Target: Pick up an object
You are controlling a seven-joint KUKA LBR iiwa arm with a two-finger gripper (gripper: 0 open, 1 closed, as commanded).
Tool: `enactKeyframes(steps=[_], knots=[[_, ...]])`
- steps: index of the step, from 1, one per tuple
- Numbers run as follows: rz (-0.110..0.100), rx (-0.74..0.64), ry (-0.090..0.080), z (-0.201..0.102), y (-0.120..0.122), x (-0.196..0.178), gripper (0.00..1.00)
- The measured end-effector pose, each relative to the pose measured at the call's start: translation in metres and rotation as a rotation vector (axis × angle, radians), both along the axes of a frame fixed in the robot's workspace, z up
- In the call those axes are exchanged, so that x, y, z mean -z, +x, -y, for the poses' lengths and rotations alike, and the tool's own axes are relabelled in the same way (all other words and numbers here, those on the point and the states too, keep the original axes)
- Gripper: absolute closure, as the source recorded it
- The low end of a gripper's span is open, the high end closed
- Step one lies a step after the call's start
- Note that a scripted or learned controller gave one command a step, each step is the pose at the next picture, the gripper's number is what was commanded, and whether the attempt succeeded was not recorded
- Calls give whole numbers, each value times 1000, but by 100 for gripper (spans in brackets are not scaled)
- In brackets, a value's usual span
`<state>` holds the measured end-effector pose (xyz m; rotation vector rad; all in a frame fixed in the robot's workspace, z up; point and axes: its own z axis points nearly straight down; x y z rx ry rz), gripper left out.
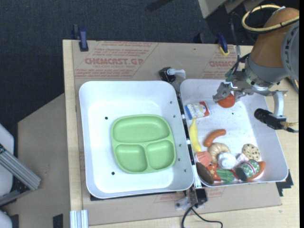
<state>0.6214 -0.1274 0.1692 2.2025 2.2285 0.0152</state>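
Note:
My gripper point(227, 95) hangs over the far part of the right bin point(266, 141), coming in from the right. A small red round object point(227, 102) sits between its fingers, which are closed on it. It appears slightly above the bin floor. Below it in the same bin lie a white packet with a blue and orange label point(197, 110), a yellow banana point(193, 133) and an orange sausage point(214, 137). A pile sits at the near end: a bread roll point(218, 149), a speckled cookie point(250, 151) and a small can point(250, 169).
The left bin point(95, 127) holds a green divided plate point(142, 142). A small black and white device point(169, 73) sits on the board behind the two bins. A black part of the arm point(268, 118) reaches over the right bin's right rim.

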Motion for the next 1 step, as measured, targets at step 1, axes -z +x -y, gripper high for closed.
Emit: enactKeyframes(steps=[1], knots=[[-8,6,-1,-64,-16,-43,100]])
